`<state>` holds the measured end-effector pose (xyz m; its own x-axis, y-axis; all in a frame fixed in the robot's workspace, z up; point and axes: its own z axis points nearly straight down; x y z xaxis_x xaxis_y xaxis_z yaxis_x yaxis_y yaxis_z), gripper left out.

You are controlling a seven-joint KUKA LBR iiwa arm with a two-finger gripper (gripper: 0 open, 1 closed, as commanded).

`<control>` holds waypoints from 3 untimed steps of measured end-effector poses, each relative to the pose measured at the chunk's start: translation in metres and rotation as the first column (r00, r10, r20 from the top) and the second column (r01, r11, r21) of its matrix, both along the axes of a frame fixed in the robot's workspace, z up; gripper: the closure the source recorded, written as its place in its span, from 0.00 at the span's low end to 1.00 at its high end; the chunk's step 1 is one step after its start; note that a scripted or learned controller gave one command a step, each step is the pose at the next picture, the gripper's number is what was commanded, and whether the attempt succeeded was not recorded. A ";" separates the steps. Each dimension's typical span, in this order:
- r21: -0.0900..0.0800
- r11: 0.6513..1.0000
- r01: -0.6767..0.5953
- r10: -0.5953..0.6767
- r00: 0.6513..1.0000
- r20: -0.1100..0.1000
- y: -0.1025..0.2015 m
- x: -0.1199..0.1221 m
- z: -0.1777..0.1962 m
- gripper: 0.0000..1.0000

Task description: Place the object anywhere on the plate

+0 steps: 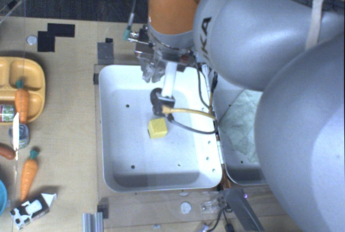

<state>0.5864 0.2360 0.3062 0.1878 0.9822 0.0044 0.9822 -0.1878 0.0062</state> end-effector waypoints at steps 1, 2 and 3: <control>-0.003 1.000 -0.007 0.007 1.000 -0.008 -0.002 0.022 -0.147 1.00; 0.000 0.940 0.341 -0.341 0.940 -0.004 -0.009 0.033 -0.095 1.00; -0.002 0.993 0.121 -0.121 0.993 -0.007 -0.004 0.008 -0.147 1.00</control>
